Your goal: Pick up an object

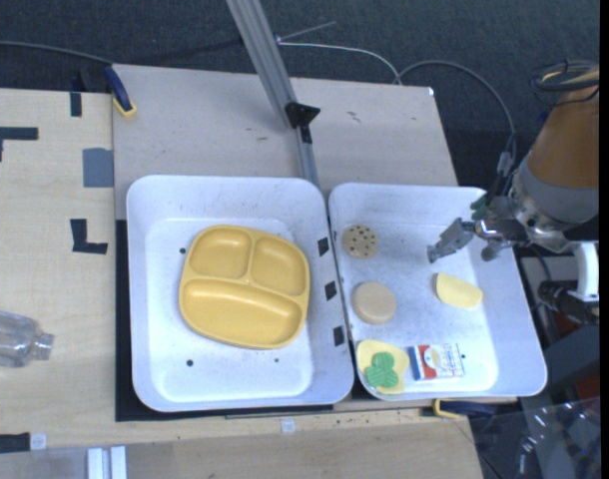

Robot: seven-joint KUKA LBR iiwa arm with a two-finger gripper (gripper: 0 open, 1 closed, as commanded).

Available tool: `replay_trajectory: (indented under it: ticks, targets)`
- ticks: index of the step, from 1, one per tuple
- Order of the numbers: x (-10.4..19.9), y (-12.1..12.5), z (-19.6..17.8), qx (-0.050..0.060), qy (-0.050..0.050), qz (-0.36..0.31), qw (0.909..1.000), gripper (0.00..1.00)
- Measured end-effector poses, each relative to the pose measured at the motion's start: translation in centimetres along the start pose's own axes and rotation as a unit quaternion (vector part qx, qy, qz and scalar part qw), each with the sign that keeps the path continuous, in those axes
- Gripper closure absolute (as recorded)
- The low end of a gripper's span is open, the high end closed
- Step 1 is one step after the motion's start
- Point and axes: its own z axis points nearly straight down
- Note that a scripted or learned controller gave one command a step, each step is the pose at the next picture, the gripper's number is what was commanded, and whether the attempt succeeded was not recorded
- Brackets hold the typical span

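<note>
Hand [468, 240] spread open and gripping nothing, poised over the right bin [504, 372] toward its far right side, just beyond the yellow wedge [458, 290]. Also in that bin: speckled cookie [359, 239] at far left, tan round disc [374, 302] nearer, yellow piece with green leaf [382, 368] and small printed packet [436, 361] along the near edge. Left bin [145, 297] carrying a yellow divided plate [246, 285]; clear bottle [13, 337] lying on the worktop [45, 257] at far left.

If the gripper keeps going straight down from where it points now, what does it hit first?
Most likely bare floor of the right bin, just up and left of the yellow wedge-shaped piece. The gripper hangs over that open patch, though depth is hard to judge from this slanted view.
</note>
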Motion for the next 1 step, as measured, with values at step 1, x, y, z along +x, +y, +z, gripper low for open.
replay_trajectory:
  ticks: [1]
  targets:
    - [2.96,-4.89,-8.07,-0.004,-0.001,-0.001,1.0,0.0]
